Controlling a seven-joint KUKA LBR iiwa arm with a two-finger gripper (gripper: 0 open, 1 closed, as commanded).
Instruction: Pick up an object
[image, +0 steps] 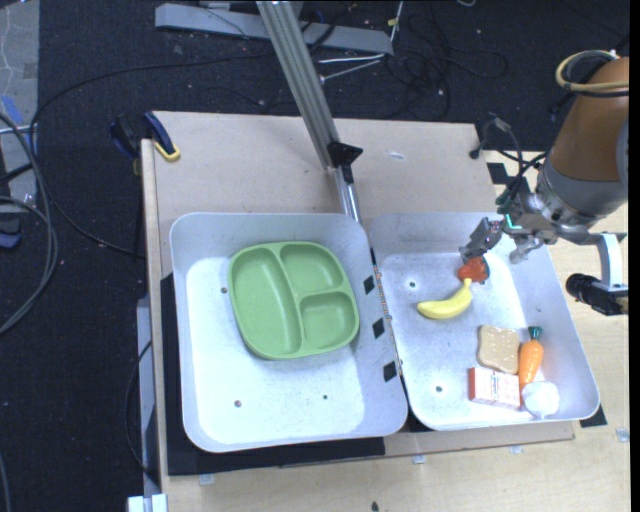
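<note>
A pale tabletop (250, 170) carried two white bins above a dark floor. The left bin (200, 400) held a green divided plate (295, 298). In the right bin (570, 330) lay a banana (447, 303), a toast slice (498, 348), a carrot (529, 360), a pink box (494, 387) and a white egg (542, 399). A small red object (473, 269) sat just beneath the jaws (483, 240); whether they gripped it could not be told.

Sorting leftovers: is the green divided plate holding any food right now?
Empty. All three compartments of the green plate show bare green; the banana lies in the other bin.
</note>
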